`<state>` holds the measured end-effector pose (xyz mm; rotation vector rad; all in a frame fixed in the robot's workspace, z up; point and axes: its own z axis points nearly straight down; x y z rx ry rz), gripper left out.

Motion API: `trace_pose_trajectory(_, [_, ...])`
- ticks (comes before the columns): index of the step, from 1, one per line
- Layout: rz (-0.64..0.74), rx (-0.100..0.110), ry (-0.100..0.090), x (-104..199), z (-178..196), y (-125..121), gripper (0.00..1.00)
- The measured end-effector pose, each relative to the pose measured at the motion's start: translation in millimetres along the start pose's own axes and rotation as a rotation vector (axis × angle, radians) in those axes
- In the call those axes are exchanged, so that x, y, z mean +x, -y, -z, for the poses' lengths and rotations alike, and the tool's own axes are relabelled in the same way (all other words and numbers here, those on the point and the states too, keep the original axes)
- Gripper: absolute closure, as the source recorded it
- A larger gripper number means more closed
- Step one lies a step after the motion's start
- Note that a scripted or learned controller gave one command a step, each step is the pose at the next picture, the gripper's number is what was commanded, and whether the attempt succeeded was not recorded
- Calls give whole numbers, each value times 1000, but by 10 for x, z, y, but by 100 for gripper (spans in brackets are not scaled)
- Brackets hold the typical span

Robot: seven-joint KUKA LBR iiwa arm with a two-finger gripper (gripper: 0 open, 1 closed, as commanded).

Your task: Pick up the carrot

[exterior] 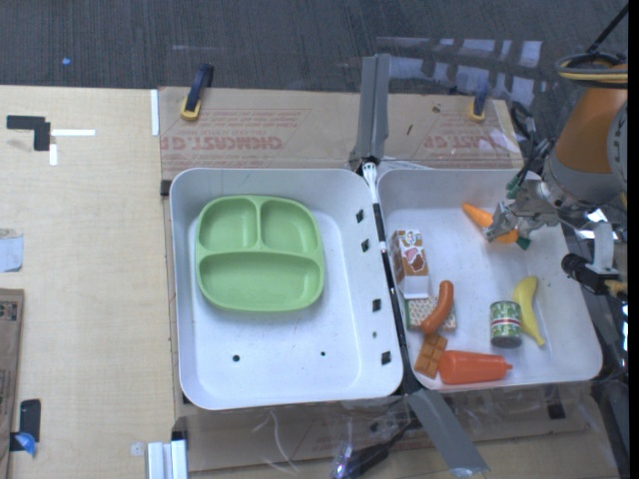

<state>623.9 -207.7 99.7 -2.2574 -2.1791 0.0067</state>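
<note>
Grasp step: gripper (511,224) at the carrot (486,218); finger opening and hold cannot be told. Next: lift.

Single fixed camera, mounted above the worktop (80,267), looking down at a slant rather than straight overhead. It stands far enough back to take in both white bins whole: left bin (200,367) sits centre-left of frame, right bin (569,362) centre-right, divider between them running roughly up the middle. The far edge of the scene is at the top, where dark floor (300,18) shows beyond the worktop; the near edge is at the bottom. The arm (589,133) enters from the right side, cut off by the frame edge. The worktop's pale wood stretches off to the left. No second view to compare.
</note>
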Motion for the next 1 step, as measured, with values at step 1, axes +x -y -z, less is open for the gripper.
trace_pose_trajectory(1, [130, -6, 2, 388, 1029, 229, 100])
